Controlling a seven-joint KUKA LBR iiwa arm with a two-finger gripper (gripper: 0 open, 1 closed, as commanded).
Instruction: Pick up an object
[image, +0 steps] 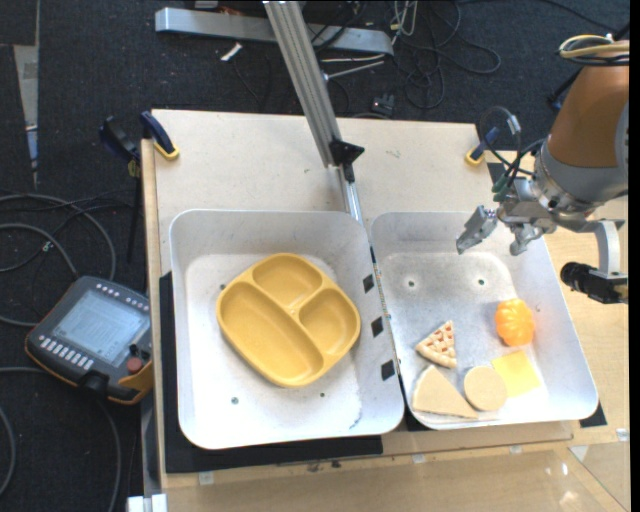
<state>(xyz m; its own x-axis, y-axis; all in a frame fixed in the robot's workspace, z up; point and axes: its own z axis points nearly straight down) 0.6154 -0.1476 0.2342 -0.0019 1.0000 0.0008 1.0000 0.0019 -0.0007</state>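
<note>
Orange fruit, small and round, sits in the right bin toward its right wall; I take it as the likeliest pick, though the task names no particular object. Others in the same bin: a pizza-slice toy near the middle, a pale wedge by the front rim, a tan round disc touching that wedge, and a yellow square slab just beside the disc, below the fruit. All of them cluster in the front half of the bin; the back half is bare floor.

Left bin holds a yellow divided plate, three compartments, nothing in them.

The gripper hangs over the back part of the right bin, well apart from every object and up-frame of the fruit. Fingers spread, released, nothing between them. The arm's orange band shows at the frame's right edge.

Step in hand, as I judge it: approach, not yet a grasp. The gripper is clear of the cluster and looks to be above the bin floor rather than at it, though from this slant I can't be sure of height.

Next move calls for travel toward the bin's front to get over a chosen object, then descent with the fingers straddling it. The fruit stands apart from its neighbours, so it offers the cleanest straddle; its roundness may let it roll out. The disc, wedge and slab lie flat and crowded, with poor room for fingers.

Worktop behind the bins is bare apart from clamps at its corners.
</note>
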